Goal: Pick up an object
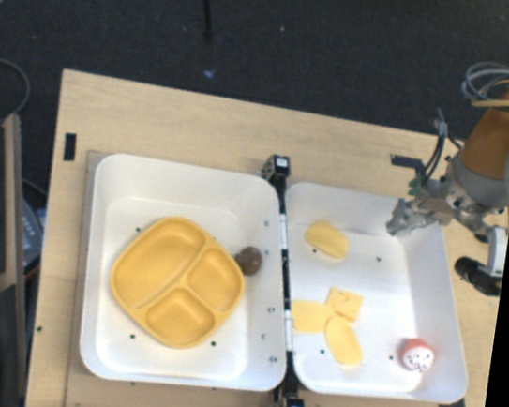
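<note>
The bench (78, 115) carries two shallow white bins side by side. The left bin (105, 223) contains a yellow compartment tray (176, 281) with three sections, lying flat at a slant, and a small brown round object (249, 260) just beside the tray's upper right edge, near the divider between the bins. The right bin (445, 321) contains five items: a yellow oval piece (327, 240) near the upper left area; a yellow holed wedge resembling cheese (346, 303) at mid-bin; a flat yellow square piece (309, 317) to the left of the wedge and touching it; a yellow oval slice (344, 342) below the wedge, overlapping the square piece's lower right corner; and a red-and-white ball (416, 356) near the lower right corner, well apart from the others. The arm (490, 148) enters from the right, and the gripper (404, 218) is positioned above the upper right edge of the right bin. Nothing is seen at its tip, and the tool's state cannot be told from this view.
</note>
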Motion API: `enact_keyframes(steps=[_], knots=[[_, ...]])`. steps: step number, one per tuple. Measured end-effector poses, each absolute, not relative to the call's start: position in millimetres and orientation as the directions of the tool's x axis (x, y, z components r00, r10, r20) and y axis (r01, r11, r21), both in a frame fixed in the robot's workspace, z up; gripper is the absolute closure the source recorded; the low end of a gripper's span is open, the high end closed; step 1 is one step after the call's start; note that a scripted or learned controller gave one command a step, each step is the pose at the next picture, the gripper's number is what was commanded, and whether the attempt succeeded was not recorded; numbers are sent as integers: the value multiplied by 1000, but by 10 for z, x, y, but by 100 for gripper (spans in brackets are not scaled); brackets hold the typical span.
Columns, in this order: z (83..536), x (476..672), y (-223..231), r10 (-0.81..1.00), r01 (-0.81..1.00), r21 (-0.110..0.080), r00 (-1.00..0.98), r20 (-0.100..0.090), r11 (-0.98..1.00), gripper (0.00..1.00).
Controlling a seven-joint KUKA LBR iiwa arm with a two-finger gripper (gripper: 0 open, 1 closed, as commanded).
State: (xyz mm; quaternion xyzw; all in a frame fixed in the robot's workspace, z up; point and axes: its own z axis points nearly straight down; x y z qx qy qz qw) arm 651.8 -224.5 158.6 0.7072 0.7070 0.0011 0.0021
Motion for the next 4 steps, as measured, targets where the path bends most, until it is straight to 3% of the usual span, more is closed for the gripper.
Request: enact_keyframes(steps=[1, 4], knots=[[2038, 6526, -2255, 1000, 1000, 5, 0, -2, 0, 100], [2050, 6078, -573, 1000, 1000, 1, -3, 1, 3, 100]])
